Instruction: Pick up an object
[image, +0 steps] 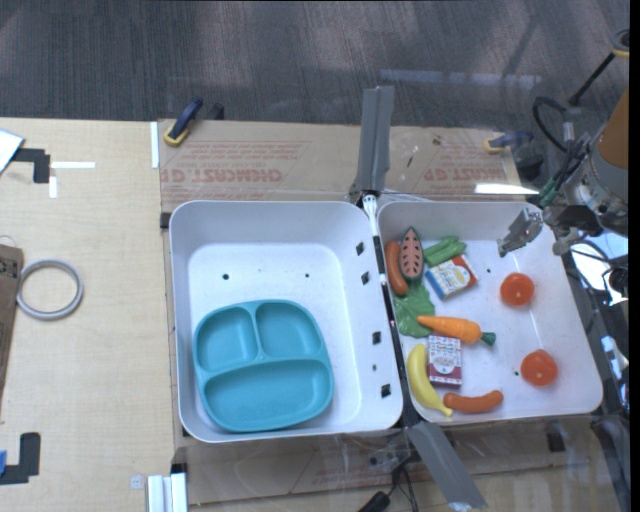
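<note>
— Bins first: what do you have, largest down?
— Left bin, one blue divided plate. Right bin: banana, carrot, sausage, two tomatoes.
— And your gripper?
— Over the right bin's far corner, jaws apart, holding nothing, just beside the upper tomato.

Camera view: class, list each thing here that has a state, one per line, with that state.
Gripper: above the right bin's far right corner, holding nothing.
Blue plate: flat in the left bin, right way up, nothing on it.
Banana: lying in the right bin.
Carrot: lying on its side.
Two tomatoes: loose, apart.
Tape roll: flat on the bench.
</note>
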